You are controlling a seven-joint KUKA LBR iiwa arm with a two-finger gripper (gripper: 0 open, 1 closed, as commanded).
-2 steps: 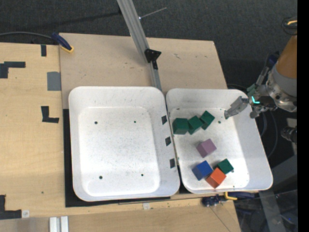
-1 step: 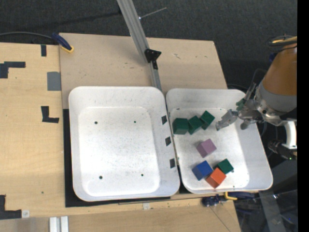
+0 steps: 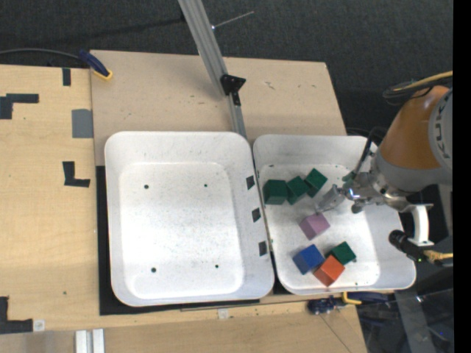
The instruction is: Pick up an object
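My gripper (image 3: 333, 198): over the right bin (image 3: 291, 149), can't tell its state.
Pink block (image 3: 315, 225): just nearer and left of me.
Green blocks (image 3: 294, 188): to my left.

The scene is viewed from one fixed camera set above the bench (image 3: 184, 101), angled down at a slant. Both white bins (image 3: 121, 153) are taken in at middle distance, lower centre, and the arm (image 3: 416, 142) is seen at the right edge.
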